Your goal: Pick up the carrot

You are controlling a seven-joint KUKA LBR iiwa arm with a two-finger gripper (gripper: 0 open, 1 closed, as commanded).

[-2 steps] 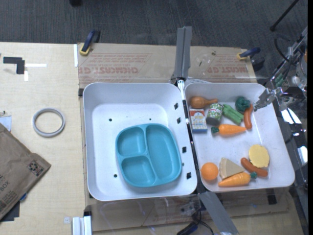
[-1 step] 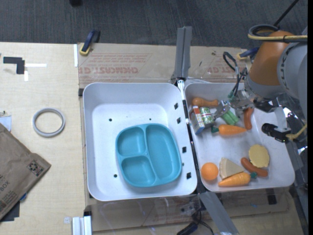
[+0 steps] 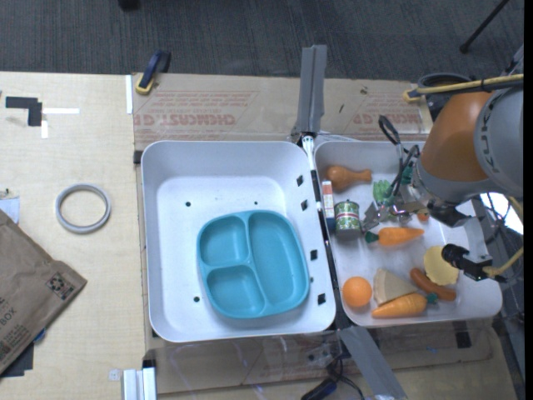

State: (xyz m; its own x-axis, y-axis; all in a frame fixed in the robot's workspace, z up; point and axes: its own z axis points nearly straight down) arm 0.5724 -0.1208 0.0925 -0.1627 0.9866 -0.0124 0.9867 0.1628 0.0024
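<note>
Two orange carrot-like pieces lie in the right bin (image 3: 491, 307). One carrot (image 3: 401, 236) lies crosswise in the middle of the bin, its green stub pointing left. A second, larger carrot (image 3: 400, 306) rests along the front wall. My gripper (image 3: 388, 212) hangs low in the right bin, just above and slightly left of the middle carrot, close to its green end. Nothing can be seen held in it. The grey arm with its orange band (image 3: 454, 140) comes in from the right and hides the bin's back right corner.
Around the carrots lie a small green-labelled can (image 3: 346, 217), a brown drumstick-shaped toy (image 3: 348, 174), an orange ball (image 3: 357, 292), a pale wedge (image 3: 390, 285), a yellow piece (image 3: 439, 264) and a red sausage (image 3: 433, 283). The left bin (image 3: 150, 223) holds a blue divided plate (image 3: 250, 262).
</note>
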